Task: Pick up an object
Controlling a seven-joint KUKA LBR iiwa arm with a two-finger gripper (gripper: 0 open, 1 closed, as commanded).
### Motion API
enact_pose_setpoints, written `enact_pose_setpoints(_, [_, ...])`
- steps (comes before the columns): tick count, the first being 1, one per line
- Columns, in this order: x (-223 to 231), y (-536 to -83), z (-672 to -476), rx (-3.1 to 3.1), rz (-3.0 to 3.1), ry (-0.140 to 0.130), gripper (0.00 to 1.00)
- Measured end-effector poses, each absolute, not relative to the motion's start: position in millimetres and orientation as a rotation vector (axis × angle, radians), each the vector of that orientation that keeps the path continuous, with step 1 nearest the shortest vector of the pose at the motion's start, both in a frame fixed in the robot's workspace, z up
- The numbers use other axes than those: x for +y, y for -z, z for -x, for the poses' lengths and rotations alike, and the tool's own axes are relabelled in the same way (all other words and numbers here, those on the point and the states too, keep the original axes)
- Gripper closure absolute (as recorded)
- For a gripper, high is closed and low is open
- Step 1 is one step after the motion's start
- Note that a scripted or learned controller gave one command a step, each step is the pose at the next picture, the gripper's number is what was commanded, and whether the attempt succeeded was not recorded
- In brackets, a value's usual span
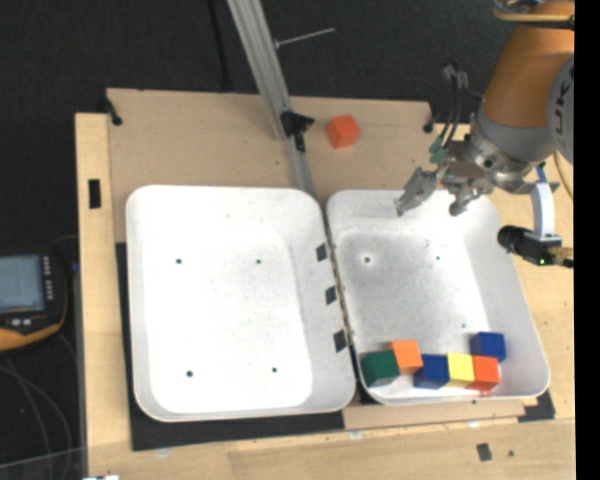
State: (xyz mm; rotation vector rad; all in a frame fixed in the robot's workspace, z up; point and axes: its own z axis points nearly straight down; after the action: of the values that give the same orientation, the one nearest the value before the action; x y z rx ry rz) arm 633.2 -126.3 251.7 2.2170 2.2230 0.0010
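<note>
Six small cubes bunched along the right bin's near wall: green (380, 366), orange (408, 354), blue (432, 370), yellow (461, 368), orange-red (486, 371), another blue (489, 345).

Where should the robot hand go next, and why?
Probably toward the near edge of the right bin. The gripper hangs open over the bin's far edge with nothing between its fingers, while the blocks sit bunched along the near wall.
</note>
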Motion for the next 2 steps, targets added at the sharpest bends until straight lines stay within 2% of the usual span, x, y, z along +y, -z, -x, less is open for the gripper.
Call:
enact_pose_setpoints(1, [-156, -151, -589.6, 2.222, -2.229, 0.01, 0.0])
enact_pose_setpoints(2, [-212, -97, -533.9, 2.212, -2.228, 0.0, 0.0])
